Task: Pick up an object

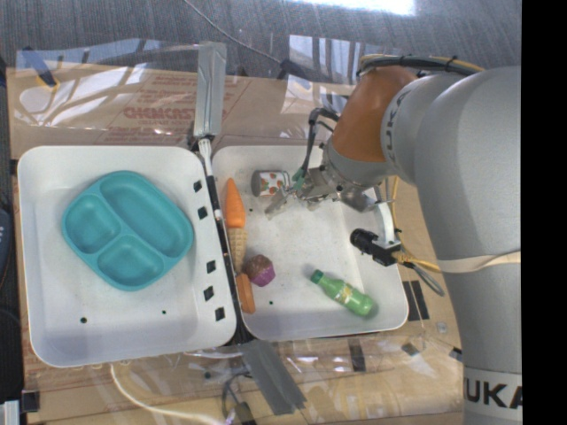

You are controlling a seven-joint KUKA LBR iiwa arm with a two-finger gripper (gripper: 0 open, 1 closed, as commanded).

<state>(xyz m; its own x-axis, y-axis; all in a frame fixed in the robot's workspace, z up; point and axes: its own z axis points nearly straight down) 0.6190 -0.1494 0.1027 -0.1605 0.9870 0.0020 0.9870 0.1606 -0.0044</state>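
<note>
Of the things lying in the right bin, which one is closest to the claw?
The small grey can with a colourful label, beside the claw at the bin's far end; the carrot, purple toy and green bottle lie farther off.

Robotics lab: KUKA arm [443,149] over two white bins [44,326], bench [133,104] beneath them taped and sheeted in plastic.

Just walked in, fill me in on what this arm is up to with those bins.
The KUKA arm reaches in from the right, and its gripper sits low in the right bin, right beside a small can near the back wall. Nothing is visibly lifted. An ice cream cone toy, a purple-topped cupcake toy, a carrot and a green bottle lie in that bin. The left bin holds a teal divided plate.
</note>
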